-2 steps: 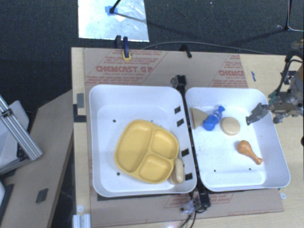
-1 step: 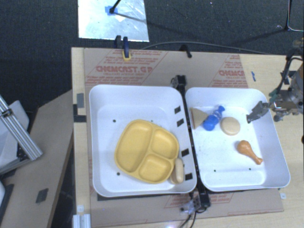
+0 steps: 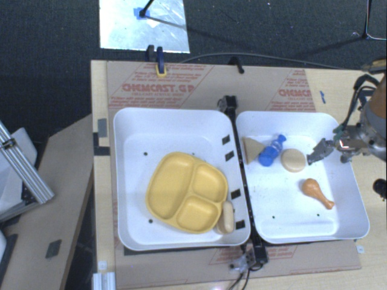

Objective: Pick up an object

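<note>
The right bin (image 3: 302, 231) holds a blue bottle (image 3: 271, 150), a tan wedge (image 3: 253, 148) beside it, a round beige disc (image 3: 294, 160) and an orange chicken drumstick (image 3: 317, 192). My gripper (image 3: 320, 150) reaches in from the right, just right of the beige disc and above the drumstick. Nothing shows between its fingers. In the left bin (image 3: 139, 132) lies a yellow divided plate (image 3: 187, 191) with a beige bread roll (image 3: 227, 217) at its lower right corner.
A black divider strip (image 3: 242, 180) runs between the two bins. The bins sit on a cardboard sheet (image 3: 181, 86) with a blue and yellow clamp (image 3: 159, 60) at the back. A metal frame (image 3: 24, 168) stands at the far left.
</note>
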You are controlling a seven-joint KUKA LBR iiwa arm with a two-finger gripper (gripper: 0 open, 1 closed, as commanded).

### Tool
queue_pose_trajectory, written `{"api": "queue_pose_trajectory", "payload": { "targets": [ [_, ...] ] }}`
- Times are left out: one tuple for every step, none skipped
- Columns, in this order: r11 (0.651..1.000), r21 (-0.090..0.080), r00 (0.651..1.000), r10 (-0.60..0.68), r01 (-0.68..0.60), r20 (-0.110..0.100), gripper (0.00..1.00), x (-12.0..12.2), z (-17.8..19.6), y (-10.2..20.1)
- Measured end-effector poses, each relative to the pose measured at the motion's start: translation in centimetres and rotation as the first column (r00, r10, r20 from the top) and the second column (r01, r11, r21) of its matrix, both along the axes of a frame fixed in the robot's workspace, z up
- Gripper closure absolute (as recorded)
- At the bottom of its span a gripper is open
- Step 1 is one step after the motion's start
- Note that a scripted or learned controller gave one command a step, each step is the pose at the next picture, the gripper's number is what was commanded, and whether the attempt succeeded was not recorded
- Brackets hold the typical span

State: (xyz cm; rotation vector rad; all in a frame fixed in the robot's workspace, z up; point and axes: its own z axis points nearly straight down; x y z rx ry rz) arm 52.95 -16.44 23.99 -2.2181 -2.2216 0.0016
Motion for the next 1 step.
{"api": "queue_pose_trajectory", "payload": {
  "targets": [
    [1.000,0.000,1.000,-0.001,0.001,-0.002,0.00,0.14,-5.67,-0.91]
  ]
}}
